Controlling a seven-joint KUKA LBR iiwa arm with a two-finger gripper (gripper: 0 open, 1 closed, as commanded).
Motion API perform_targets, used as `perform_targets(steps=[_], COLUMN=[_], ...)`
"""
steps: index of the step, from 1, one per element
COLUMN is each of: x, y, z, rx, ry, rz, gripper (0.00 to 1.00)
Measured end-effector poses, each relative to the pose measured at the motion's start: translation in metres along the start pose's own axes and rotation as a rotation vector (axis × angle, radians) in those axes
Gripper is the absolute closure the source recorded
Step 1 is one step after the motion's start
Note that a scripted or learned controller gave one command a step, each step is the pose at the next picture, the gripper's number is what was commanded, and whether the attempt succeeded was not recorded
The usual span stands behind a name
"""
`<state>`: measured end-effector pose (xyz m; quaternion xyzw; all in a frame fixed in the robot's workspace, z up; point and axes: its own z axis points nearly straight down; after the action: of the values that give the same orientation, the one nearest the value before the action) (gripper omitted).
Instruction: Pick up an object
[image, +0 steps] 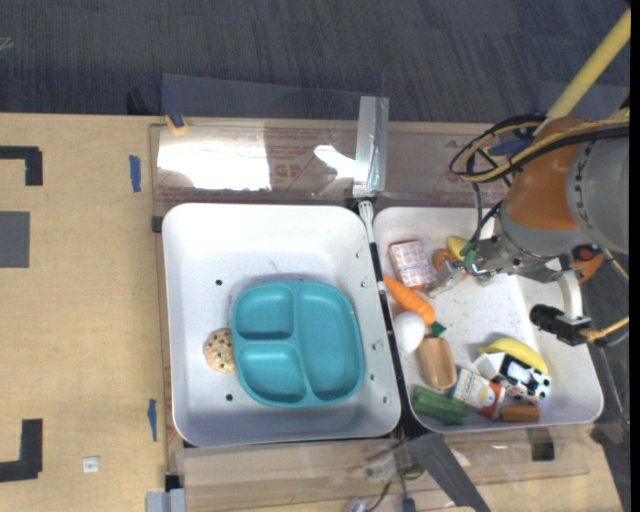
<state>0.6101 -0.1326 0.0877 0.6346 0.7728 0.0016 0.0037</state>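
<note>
Over right bin (585, 395) | hand (462, 262) near yellow item (456, 244), part-hidden | finger state: cannot tell

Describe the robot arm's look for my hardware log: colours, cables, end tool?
The arm is a thick grey cylinder with an orange band above the wrist. Black and yellow cables loop beside it. Its hand is small, metallic and dark, too cluttered to make out in detail.

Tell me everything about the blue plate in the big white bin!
The blue plate is a teal tray that looks like smooth plastic, with rounded corners and three sunken compartments: two at the top, one at the bottom. It lies flat, turned slightly askew, in the left bin. A speckled cookie sits against its left edge.
</note>
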Motion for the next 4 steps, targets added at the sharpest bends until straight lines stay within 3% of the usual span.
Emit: perform_targets(steps=[1, 2, 3, 4], x=[-0.001, 0.000, -0.012, -0.037], y=[0.002, 0.001, 0.010, 0.012], z=[-0.011, -0.010, -0.054, -0.001], rx=[-0.004, -0.003, 0.002, 0.006], ry=[-0.002, -0.001, 0.001, 0.003], rz=[0.000, 0.000, -0.060, -0.005], gripper=[1.00, 0.00, 0.00, 0.00])
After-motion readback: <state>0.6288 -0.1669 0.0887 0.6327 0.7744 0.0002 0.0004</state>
